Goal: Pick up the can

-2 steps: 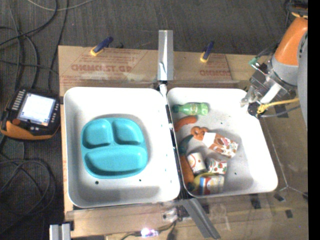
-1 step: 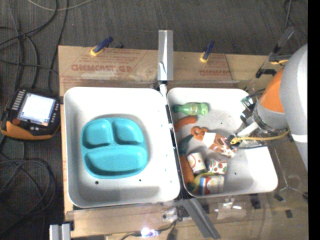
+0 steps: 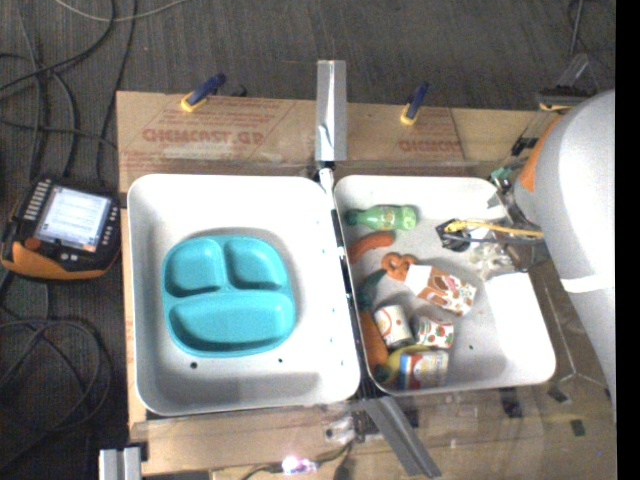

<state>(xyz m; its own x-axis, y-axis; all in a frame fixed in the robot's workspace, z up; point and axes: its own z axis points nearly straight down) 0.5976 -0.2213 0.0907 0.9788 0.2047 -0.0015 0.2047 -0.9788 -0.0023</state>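
Observation:
Three cans lie close together at the front left of the right bin (image 3: 520, 353). One is white and orange (image 3: 393, 325), a patterned one (image 3: 433, 333) lies right of it, and a red, yellow and blue one (image 3: 421, 369) rests on its side near the front wall. My gripper (image 3: 492, 256) hangs low over the back right part of this bin, well to the right of and behind the cans. Nothing shows between it and the bin floor.
The right bin also holds a green bottle (image 3: 382, 217), an orange sausage-like piece (image 3: 370, 244), a brown pretzel (image 3: 398, 265), a small printed carton (image 3: 446, 290) and an orange carrot shape (image 3: 372, 344). A blue divided plate (image 3: 232, 295) lies in the left bin (image 3: 150, 218).

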